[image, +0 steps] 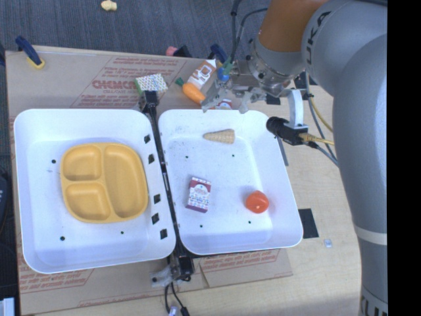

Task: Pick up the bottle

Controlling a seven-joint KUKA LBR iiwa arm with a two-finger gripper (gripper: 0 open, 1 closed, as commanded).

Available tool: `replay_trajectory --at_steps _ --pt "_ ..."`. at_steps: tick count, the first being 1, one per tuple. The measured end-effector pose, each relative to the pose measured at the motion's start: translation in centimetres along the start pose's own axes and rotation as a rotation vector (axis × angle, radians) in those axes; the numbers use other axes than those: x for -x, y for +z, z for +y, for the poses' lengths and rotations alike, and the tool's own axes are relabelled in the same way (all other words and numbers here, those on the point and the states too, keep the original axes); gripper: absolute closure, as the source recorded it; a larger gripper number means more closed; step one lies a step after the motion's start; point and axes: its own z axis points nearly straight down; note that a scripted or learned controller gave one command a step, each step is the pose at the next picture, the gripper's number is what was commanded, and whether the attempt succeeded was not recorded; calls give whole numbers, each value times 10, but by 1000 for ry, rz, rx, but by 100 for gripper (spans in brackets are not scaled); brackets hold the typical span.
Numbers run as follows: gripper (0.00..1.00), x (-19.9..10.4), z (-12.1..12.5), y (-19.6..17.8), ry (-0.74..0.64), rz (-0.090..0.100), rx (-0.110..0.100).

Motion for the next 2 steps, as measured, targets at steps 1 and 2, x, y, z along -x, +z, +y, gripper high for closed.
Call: replay_trajectory --at_steps 1,2 --pt "0 27 -40 134 -15 1 -3" --pt "0 0 -34 184 146 2 -3"
